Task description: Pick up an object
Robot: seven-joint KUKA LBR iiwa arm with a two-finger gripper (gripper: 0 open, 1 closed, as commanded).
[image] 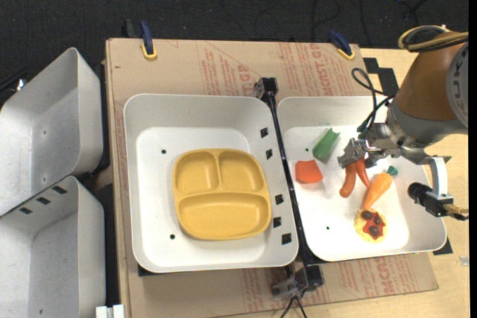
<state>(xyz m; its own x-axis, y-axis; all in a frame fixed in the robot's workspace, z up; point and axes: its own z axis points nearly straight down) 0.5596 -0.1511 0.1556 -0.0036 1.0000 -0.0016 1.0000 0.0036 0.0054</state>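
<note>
The red sausage is lying in the right bin, its far end hidden under the gripper. Can't be told if it's actually clamped, tbh. A carrot is seen just right of it, and a green block further back.

yellow divided plate, white bins, green block, orange-red block, orange carrot — yellow piece with red spots
</note>
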